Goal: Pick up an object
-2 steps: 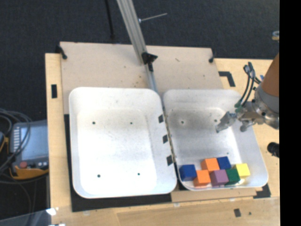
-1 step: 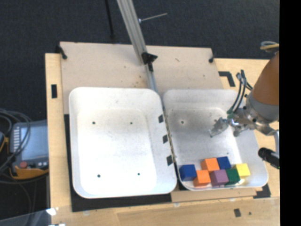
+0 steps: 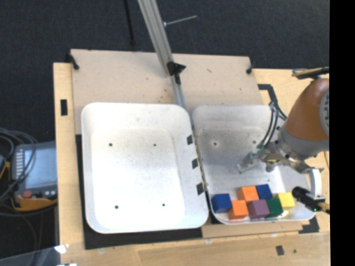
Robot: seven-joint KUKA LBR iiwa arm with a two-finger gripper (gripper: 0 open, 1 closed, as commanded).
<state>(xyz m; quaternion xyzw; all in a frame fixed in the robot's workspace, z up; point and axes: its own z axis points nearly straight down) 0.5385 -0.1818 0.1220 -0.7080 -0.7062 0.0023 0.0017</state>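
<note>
I see the gripper (image 3: pixel 249 162), grip state unreadable, over open bin floor (image 3: pixel 227 137); blocks (image 3: pixel 252 203) crowd the rim below it.

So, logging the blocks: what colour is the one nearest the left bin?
Blue, seen clearly in the camera view.

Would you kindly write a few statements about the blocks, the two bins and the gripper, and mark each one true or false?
1. The coloured blocks lie in the right bin. True.
2. The blocks are spread along the far edge of that bin. False: they cluster at its near edge.
3. The gripper is over the right bin. True.
4. The gripper is over the left bin. False: it is above the right bin, beyond the blocks.
5. Two orange blocks are in the cluster, one behind the other. True.
6. The yellow block is at the cluster's left end. False: a blue block is there.
</note>
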